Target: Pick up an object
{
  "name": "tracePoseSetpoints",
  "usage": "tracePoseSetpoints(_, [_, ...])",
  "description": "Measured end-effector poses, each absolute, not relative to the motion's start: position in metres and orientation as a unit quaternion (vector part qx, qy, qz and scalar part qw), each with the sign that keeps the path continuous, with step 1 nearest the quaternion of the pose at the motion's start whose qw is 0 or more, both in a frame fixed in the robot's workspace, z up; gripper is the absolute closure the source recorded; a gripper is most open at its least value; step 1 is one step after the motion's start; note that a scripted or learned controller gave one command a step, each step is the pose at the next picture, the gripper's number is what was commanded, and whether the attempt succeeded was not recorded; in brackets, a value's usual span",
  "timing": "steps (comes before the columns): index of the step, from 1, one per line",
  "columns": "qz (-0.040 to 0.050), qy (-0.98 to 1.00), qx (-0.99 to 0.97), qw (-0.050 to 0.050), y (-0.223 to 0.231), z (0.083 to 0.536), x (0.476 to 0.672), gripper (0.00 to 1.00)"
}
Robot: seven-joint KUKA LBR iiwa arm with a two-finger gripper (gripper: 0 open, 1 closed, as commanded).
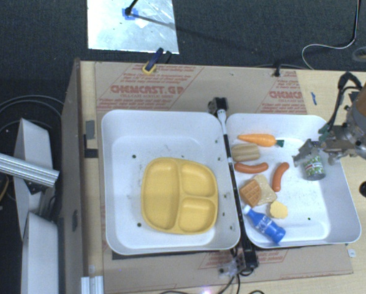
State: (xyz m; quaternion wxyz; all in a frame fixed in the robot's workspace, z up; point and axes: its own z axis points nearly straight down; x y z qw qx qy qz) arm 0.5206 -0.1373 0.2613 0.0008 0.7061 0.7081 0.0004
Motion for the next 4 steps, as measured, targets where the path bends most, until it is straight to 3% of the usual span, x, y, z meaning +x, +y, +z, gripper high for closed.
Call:
tracePoseSetpoints(1, [-0.0012,0.707,0.707,-0.002,-0.144,0.102,0.560,0.00])
tracePoseSetpoints(2, [0.0021,0.708,0.707,0.003,-0.143,0.089,0.570,0.00])
tracePoseSetpoints(3, [0.0026,0.708,0.706,0.004,-0.142,0.098,0.570,1.00])
tracePoseSetpoints(4, [0.0022,0.709,0.705,0.001,-0.065,0.186,0.573,1.00])
